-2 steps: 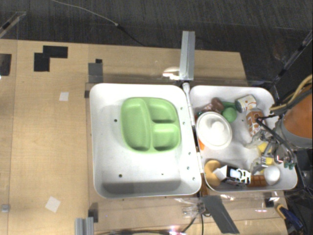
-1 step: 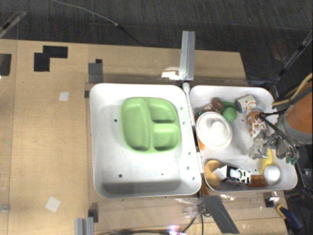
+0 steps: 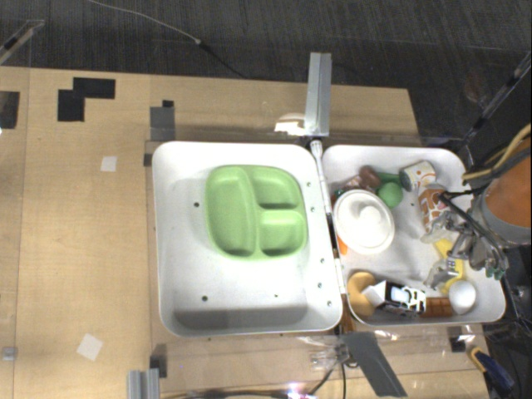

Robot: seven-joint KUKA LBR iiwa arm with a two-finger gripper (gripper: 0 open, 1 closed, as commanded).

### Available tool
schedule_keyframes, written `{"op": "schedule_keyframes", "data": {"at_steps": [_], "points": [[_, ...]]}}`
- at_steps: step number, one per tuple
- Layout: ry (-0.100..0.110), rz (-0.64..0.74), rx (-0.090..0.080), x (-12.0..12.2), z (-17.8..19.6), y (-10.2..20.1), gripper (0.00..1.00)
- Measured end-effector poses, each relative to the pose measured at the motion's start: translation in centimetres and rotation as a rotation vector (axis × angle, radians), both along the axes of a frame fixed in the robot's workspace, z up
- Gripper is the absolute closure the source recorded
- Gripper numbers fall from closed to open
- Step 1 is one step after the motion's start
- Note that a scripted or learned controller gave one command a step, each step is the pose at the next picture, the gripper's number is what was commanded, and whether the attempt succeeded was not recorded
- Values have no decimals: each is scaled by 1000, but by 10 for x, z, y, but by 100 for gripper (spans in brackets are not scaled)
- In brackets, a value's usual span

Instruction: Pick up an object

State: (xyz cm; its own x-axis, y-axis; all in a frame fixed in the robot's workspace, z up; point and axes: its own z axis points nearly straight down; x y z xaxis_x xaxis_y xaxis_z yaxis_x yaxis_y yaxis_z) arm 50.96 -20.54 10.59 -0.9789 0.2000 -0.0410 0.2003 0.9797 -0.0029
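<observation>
The right bin point(image 3: 416, 155) holds several small objects. A white bowl point(image 3: 364, 219) sits at its left, with a brown piece point(image 3: 369, 176) and a green ball point(image 3: 389, 194) behind it. A tan can point(image 3: 417, 174) and a patterned packet point(image 3: 431, 205) lie toward the back right. Along the front lie a tan cup point(image 3: 359, 289), a black-and-white bottle point(image 3: 401, 298) and a white ball point(image 3: 462, 296). My gripper point(image 3: 451, 262) hangs low over the bin's right side, just above a yellow item point(image 3: 442, 247) and close to the white ball.
The left bin point(image 3: 179, 248) carries a green divided plate point(image 3: 253, 210). A metal post point(image 3: 318, 94) stands behind the divider between the bins. The arm's orange band point(image 3: 509, 202) and cables crowd the right bin's far right edge.
</observation>
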Motion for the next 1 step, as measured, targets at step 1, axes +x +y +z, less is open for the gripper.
{"op": "schedule_keyframes", "data": {"at_steps": [1], "points": [[18, -99, 11, -16, -15, 1, 0]]}}
